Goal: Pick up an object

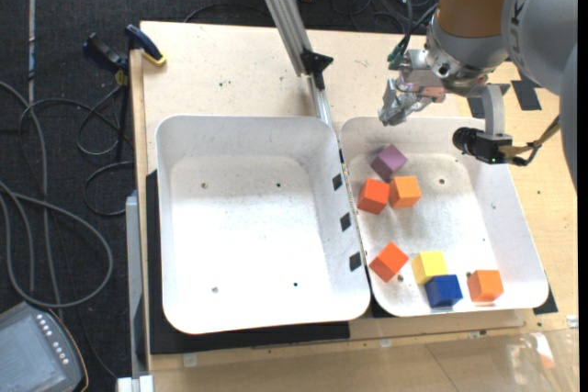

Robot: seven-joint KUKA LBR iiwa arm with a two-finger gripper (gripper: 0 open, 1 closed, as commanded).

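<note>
Nearest the camera, along the front wall of the right bin (514,225), four cubes are lying in a loose row: an orange cube (389,260), a yellow cube (427,266) touching a blue cube (444,290), and a second orange cube (485,285) just beside the blue one. Further back, a red-orange cube (373,196) and a lighter orange cube (404,191) are sitting side by side, touching or nearly so, with a purple cube (389,162) just behind them. The left bin (184,151) is standing alongside.

At the far end of the right bin, the gripper (399,112) is hovering above the rear rim, and nothing is showing between its fingertips (whether they are spread or pressed together cannot be told from this angle).

The step in hand is judged to be the approach. The purple cube is lying closest to the gripper and is the likely target. For a clean grasp, the gripper should be centring over the cube before descending, with its closing line running across two free faces. The cube's near side is crowded by the two orange neighbours, so a finger entering there is risking a collision or a nudge.
</note>
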